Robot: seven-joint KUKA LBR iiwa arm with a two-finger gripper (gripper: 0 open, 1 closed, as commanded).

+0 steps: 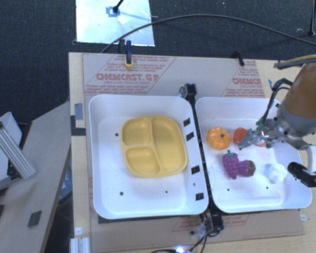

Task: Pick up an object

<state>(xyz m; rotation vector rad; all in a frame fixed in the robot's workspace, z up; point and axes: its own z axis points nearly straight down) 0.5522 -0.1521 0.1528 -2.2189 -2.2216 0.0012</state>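
We are seeing the pincer (pixel 248 139) reaching into the right bin (pixel 253 202), touching a red object (pixel 240 134); we cannot tell its grip state. An orange pumpkin (pixel 219 138) is lying just beyond it, purple grapes (pixel 231 164) nearby below.

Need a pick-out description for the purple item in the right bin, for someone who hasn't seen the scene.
Find the right bin of the two white ones, where the arm reaches in. Near its middle, below the small orange pumpkin, lies the purple grape bunch. It is the only purple thing with a green stem, touching a darker magenta piece on its right.
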